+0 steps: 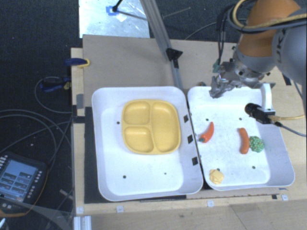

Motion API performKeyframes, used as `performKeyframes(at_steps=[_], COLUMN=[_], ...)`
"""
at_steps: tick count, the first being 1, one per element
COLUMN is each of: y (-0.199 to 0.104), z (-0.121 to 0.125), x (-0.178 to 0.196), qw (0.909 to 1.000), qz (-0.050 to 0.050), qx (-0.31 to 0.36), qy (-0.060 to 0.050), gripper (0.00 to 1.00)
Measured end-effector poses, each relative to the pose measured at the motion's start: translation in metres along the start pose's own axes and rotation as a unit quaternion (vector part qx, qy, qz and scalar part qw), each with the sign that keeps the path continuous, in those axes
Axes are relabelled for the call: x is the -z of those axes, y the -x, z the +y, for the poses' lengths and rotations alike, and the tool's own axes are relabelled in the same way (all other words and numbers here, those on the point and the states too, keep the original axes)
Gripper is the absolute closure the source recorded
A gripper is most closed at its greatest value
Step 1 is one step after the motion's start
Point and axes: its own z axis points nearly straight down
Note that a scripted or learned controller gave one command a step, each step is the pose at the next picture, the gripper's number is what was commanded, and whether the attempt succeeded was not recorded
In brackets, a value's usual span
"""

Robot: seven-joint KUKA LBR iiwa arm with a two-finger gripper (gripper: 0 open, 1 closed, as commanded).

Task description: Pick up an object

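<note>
In the right bin lie a small red-orange chili-shaped piece, an orange sausage-shaped piece, a green broccoli-like piece touching the sausage's right side, and a pale yellow lump near the front left corner. My gripper hangs over the bin's back left corner, well behind the chili piece, with nothing visible between its fingers.
The left bin holds a yellow three-compartment plate. A grey pole slants over the bench behind the bins. A black camera unit with a white bracket juts from the wrist over the right bin. Cables lie left of the bench.
</note>
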Motion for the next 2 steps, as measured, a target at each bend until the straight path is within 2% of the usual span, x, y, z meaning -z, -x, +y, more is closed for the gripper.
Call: performKeyframes(at_steps=[2], y=[-0.095], z=[0.016], x=[0.003], qw=[1.0000], qz=[0.000], qx=[0.000], qy=[0.001], gripper=[1.00])
